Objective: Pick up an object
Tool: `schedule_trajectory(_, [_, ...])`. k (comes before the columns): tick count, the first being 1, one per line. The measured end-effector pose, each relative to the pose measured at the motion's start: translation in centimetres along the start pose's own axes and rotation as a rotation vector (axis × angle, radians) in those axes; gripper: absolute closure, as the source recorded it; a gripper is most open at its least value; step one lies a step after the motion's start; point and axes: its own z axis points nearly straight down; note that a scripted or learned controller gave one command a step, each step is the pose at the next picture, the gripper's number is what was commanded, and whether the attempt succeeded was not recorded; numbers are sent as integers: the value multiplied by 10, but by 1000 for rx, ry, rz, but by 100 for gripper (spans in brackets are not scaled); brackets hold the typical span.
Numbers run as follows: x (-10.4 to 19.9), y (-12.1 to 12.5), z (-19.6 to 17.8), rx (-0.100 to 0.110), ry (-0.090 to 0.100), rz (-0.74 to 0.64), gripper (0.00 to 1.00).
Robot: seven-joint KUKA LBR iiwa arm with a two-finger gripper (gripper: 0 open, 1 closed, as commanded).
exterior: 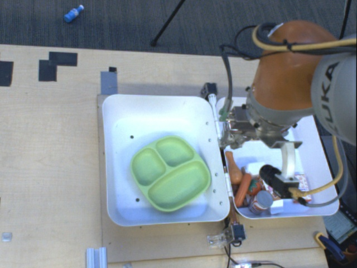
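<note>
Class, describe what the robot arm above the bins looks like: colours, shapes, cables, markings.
The arm is grey with dark lettering and a rounded orange band. A yellow cable crosses the band; a black cable hangs beside it. The gripper is bare grey metal.

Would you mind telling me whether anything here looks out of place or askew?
A small blue object lies on the carpet beyond the bench, away from both bins. The green divided plate sits turned at an angle in the left bin.
</note>
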Motion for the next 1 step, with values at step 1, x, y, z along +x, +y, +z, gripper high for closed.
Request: schedule_trajectory(1, [-55,-10,-6,-2,-1,2,100])
